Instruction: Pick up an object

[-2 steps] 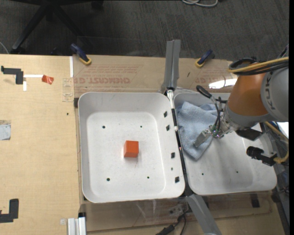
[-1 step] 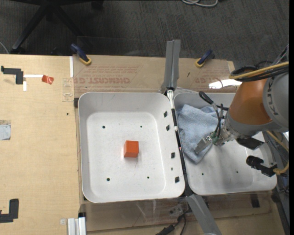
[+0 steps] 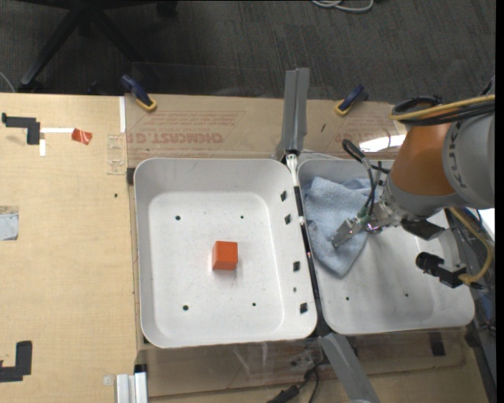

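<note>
Crumpling soft blue cloth (image 3: 335,216) — end effector (image 3: 344,234)

Looked like a robotics lab: industrial arm (image 3: 449,165) with loose cabling over two white bins (image 3: 157,236) on a plywood tabletop (image 3: 55,260), cardboard sheet (image 3: 205,126) held by spring clamps (image 3: 138,92), dark carpet (image 3: 197,39), office chair base (image 3: 87,24) and floor cables behind.

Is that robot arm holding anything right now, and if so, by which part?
It cannot be told. The gripper is down on the crumpled light blue cloth in the right white bin, but a grip isn't visible.
</note>
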Controlling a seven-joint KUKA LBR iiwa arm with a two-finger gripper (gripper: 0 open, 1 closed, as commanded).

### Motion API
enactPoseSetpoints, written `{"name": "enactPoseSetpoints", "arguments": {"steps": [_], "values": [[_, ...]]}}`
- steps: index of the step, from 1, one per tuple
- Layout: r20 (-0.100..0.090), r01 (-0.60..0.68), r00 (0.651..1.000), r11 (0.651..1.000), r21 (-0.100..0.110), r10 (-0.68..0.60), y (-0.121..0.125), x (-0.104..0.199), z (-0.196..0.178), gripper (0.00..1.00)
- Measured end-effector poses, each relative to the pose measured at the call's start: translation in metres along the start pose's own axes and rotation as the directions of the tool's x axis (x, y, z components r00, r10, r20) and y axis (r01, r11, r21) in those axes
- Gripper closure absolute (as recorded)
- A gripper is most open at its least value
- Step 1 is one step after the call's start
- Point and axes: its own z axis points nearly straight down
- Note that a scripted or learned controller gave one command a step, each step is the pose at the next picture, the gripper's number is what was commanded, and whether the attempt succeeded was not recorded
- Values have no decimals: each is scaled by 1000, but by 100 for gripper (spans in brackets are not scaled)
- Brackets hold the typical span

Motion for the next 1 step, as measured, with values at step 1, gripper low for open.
{"name": "enactPoseSetpoints", "arguments": {"steps": [1], "values": [[1, -4, 1000, 1000, -1, 4, 0, -1, -9, 100]]}}
